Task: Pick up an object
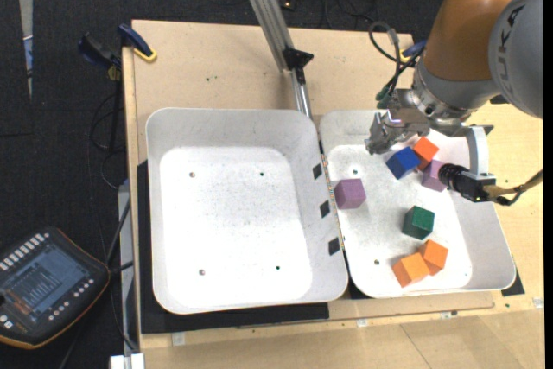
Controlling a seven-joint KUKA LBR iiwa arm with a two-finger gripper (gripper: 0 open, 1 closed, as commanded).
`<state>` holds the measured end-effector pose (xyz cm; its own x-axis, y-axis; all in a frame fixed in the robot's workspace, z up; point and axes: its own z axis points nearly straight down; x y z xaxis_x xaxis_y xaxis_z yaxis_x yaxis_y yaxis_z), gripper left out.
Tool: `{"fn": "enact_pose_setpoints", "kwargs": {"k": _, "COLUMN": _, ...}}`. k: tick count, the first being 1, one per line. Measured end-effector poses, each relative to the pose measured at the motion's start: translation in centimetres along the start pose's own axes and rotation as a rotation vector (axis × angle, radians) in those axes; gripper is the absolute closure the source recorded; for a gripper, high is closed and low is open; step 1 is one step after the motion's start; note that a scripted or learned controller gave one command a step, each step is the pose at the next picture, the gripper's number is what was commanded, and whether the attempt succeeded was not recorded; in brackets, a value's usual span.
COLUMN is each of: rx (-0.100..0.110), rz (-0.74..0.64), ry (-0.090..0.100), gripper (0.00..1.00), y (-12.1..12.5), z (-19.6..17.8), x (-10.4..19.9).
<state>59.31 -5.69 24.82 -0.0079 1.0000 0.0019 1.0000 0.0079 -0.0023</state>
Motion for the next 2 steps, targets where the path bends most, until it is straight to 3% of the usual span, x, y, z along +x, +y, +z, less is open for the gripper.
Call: {"fn": "enact_pose_setpoints", "kwargs": {"k": 2, "rx": -0.001, "rz": -0.001, "ry": 0.000, "gripper": 1.00, "y": -3.3, "z": -0.3, "x": 11.0}}
